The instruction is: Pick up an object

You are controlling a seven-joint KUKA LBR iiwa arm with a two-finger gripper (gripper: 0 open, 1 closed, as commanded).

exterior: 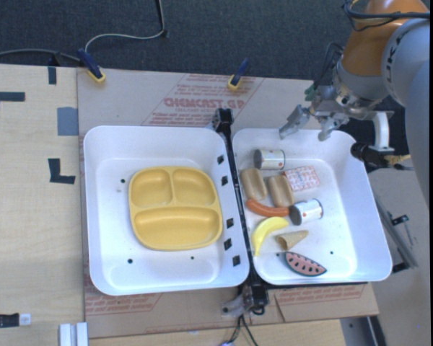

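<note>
In the camera view, the grey arm with its orange band [379, 45] reaches in from the right, and its two-finger gripper [307, 126] hangs over the far edge of the right white bin [361, 215], fingers spread apart with nothing between them.

The objects to pick lie in that bin's left half. Nearest the far edge is a small silver can on its side [270, 159], with a flat pink-and-white packet [303, 176] just beside it toward the middle. Two tan bread-like rolls [267, 187] lie side by side below the can, touching an orange carrot-shaped piece [266, 208]. A second silver cylinder with a dark end [306, 211] sits beside the carrot's tip. Toward the near edge come a yellow banana [266, 231], a small tan cone [291, 239] and a watermelon slice (red face, dark seeds) [304, 265].

The left white bin [105, 215] carries a yellow plastic divided plate [175, 207] at its centre. Both bins rest on a brown cardboard sheet [187, 103].
</note>
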